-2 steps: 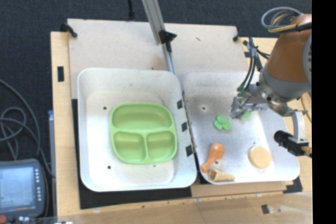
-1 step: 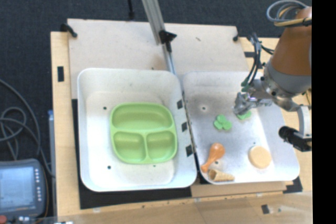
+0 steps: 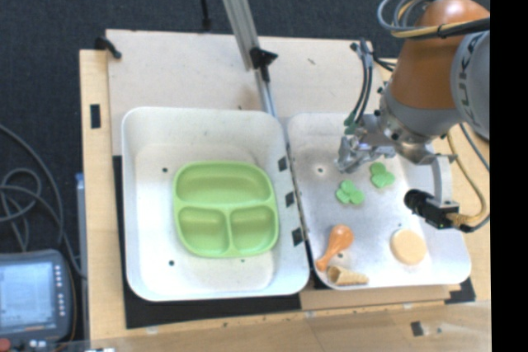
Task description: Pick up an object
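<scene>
The gripper (image 3: 353, 158) hangs low over the right bin (image 3: 318, 146), its fingers apart with nothing between them. Just beside it lie two green pieces (image 3: 351, 194), with an orange spoon (image 3: 337, 244), a cone (image 3: 348, 277) and a tan disc (image 3: 407, 246) nearer the front. A green tray (image 3: 224, 208) sits in the left bin (image 3: 148, 169).

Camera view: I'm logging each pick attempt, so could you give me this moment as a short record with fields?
left bin: holds a green divided plate
right bin: two green clover-shaped pieces, an orange spoon-like toy, a cone-shaped piece, a round tan disc
arm: reaches over the right bin
gripper: low over the right bin, just above the green pieces
held object: none seen between the fingers
</scene>
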Controlling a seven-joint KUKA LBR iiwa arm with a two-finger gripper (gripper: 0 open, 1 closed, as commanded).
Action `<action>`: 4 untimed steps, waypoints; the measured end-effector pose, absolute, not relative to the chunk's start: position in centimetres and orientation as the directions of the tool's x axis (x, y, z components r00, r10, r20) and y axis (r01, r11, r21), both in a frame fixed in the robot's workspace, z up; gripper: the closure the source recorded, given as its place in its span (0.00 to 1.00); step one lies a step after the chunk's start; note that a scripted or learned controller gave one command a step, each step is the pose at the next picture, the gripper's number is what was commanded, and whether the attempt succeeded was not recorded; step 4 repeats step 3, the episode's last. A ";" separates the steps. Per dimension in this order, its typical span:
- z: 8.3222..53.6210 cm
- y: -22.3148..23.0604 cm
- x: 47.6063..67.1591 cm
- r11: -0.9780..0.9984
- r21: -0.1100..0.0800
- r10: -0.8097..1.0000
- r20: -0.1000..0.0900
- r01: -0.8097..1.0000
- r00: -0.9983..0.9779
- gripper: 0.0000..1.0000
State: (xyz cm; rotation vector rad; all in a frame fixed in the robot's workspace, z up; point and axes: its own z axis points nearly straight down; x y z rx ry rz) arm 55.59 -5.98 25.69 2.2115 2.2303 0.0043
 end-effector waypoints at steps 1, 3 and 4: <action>24.4 -1.3 56.8 0.006 -0.001 1.000 0.000 1.000 -0.006 1.00; 23.6 7.9 60.1 0.007 0.002 1.000 0.000 1.000 -0.007 1.00; 23.6 7.9 60.1 0.007 0.002 1.000 0.000 1.000 -0.007 1.00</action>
